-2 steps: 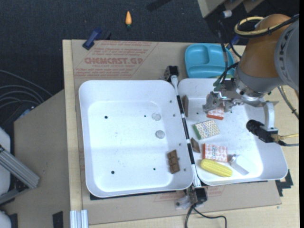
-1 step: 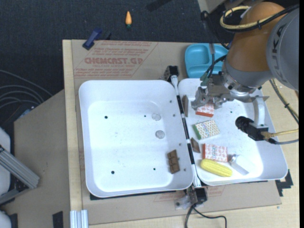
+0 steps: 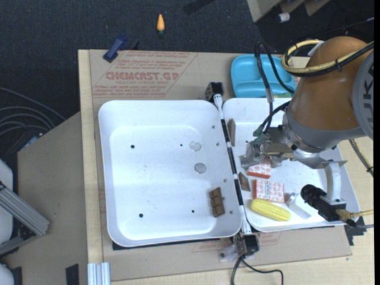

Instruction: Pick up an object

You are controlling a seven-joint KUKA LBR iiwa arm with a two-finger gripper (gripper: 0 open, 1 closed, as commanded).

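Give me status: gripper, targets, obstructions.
Gripper low in right bin, above the red-and-white packet; finger state unclear. Corn cob and patterned box close beside. Brown block alone in left bin.

The claw (image 3: 256, 154) hangs low in the right bin (image 3: 341, 177), just above a red-and-white packet (image 3: 268, 189); a corn cob (image 3: 270, 209) lies below that packet.
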